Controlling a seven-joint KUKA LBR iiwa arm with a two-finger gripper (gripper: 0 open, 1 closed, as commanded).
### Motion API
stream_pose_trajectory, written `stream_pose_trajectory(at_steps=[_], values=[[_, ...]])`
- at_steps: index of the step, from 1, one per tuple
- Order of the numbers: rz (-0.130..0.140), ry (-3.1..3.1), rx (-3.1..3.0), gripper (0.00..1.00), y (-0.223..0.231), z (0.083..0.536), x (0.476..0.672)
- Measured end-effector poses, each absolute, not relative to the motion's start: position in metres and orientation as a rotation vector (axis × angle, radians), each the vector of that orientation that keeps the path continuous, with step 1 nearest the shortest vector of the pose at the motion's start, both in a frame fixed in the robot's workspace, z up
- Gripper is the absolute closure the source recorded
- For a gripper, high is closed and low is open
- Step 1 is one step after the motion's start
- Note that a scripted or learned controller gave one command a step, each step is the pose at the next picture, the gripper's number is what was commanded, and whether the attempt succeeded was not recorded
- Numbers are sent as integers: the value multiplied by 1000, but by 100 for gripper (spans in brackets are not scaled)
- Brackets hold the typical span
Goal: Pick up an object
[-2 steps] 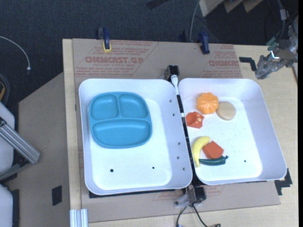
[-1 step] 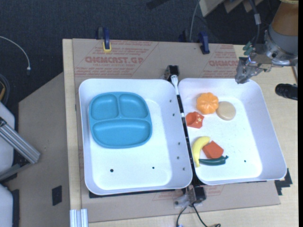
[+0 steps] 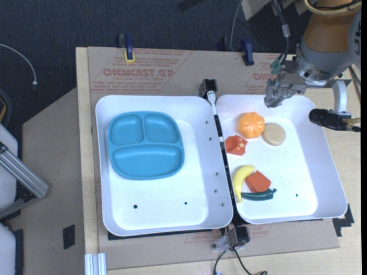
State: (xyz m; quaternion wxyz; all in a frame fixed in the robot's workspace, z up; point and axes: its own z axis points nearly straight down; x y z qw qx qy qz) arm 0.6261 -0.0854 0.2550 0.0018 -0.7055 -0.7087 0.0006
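Observation:
In the right bin lie an orange pumpkin-like toy, a beige round disc, a small red piece, a yellow banana, a red block and a dark green pepper. My gripper hangs over the bin's far edge, above and just behind the pumpkin and the disc. Nothing shows between its tips.
A blue divided plate lies in the left bin. Blue clamps hold the cardboard base at the back. A black fitting juts in at the right bin's right rim. Cables hang behind the bench.

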Motion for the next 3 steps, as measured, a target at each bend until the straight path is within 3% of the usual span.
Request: stream_pose_trajectory(at_steps=[3], values=[[0,-2225,-2213,100,56,257,604]])
